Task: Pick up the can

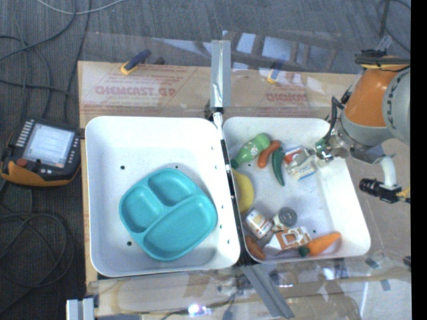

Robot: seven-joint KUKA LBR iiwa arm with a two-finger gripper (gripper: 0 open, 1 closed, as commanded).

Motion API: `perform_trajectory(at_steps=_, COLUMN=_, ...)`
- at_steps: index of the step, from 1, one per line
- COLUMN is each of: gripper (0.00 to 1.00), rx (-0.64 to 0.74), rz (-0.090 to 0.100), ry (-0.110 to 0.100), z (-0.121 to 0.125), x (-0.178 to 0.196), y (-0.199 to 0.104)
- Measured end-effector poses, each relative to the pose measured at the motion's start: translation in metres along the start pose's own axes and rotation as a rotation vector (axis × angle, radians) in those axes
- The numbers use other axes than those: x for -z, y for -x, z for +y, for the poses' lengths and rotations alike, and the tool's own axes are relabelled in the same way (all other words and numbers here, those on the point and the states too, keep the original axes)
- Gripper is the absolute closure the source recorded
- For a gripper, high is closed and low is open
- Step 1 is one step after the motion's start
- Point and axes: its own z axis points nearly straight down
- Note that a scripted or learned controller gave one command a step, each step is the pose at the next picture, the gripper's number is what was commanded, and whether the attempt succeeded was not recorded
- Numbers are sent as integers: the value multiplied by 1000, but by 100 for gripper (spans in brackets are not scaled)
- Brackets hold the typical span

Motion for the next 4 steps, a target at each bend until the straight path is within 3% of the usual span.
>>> perform_trajectory(at_steps=1, gripper=0, rx=-174, rz=-7, ry=11, z=-49, x=-14, y=-71)
perform_trajectory(at_steps=2, gripper=0, rx=-220, rz=-7, ry=15, z=-70, x=-13, y=-63)
perform_trajectory(at_steps=3, gripper=0, rx=-418, rz=-7, ry=19, z=-88, x=-13, y=-75)
perform_trajectory(at_steps=4, gripper=0, rx=-418, rz=-7, ry=19, z=-88, x=-13, y=-75)
